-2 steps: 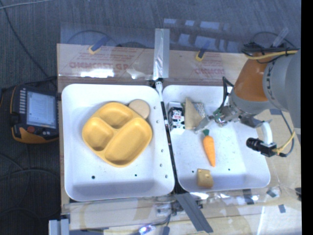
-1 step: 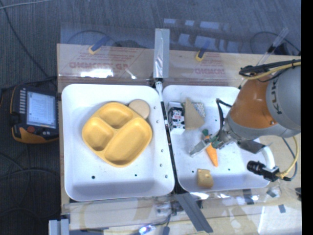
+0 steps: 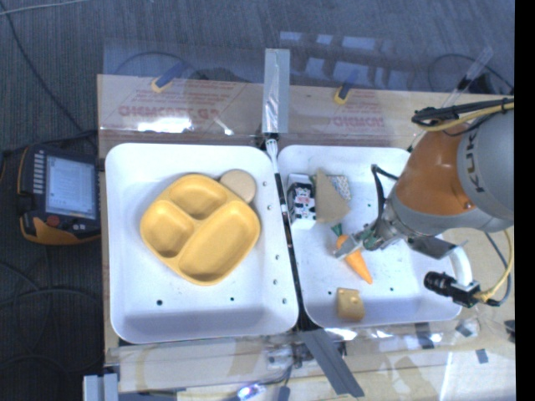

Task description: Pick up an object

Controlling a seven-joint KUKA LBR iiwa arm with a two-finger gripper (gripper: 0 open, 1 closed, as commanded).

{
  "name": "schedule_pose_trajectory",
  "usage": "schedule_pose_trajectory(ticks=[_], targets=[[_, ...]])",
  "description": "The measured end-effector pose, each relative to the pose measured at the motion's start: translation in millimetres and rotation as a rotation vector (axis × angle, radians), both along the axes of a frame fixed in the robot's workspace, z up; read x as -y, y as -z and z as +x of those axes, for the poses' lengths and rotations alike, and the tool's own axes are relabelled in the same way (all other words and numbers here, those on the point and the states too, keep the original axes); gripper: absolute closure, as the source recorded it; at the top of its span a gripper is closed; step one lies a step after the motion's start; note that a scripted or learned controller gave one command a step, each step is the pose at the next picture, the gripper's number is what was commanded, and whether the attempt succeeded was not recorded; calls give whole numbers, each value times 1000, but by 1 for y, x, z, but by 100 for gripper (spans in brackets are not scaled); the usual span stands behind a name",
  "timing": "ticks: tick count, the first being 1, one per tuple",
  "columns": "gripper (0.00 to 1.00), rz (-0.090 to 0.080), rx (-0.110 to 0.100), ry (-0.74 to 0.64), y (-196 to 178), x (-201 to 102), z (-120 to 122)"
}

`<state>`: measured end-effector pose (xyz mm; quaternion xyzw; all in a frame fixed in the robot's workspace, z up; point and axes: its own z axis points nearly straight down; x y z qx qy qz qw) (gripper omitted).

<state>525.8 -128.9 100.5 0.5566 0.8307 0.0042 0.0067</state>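
An orange carrot-shaped piece (image 3: 359, 265), tapered with a green top, was seen lying in the right bin (image 3: 401, 303), near its middle. The end effector (image 3: 365, 241) was lowered right at the carrot's green end; how far it was opened could not be told. A yellow divided plate (image 3: 199, 226) was seen in the left bin (image 3: 125, 307).

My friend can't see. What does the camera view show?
A grey and orange robot arm lowers its tool over a toy carrot in the right bin, near a tan block. The left bin holds a yellow divided plate.
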Motion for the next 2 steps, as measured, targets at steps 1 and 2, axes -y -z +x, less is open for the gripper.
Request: schedule_pose_trajectory(ticks=[1,2], targets=[[100,0,-16,-151,-83,-56,26],[100,-1,-15,-116,-88,-27,22]])
